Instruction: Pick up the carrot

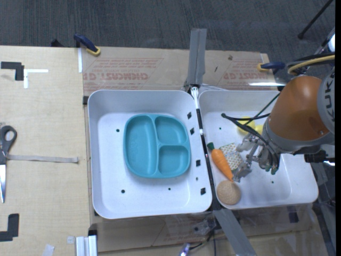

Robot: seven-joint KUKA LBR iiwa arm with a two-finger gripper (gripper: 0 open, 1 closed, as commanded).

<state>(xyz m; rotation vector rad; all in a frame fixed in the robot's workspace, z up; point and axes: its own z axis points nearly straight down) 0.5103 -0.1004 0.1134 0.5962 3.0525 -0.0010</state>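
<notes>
An orange carrot with a green top lies in the right bin near its left wall, slanting down to the right. My gripper hangs just to the right of it, low in the bin, its metal fingers pointing left toward the carrot's lower end. Nothing visible sits between the fingers. The arm's orange band looms above and to the right.
A tan round cookie-like item lies at the right bin's front left corner. A speckled patch and a yellow object lie behind the carrot. The left bin holds a teal divided plate. Scissors lie on the bench far left.
</notes>
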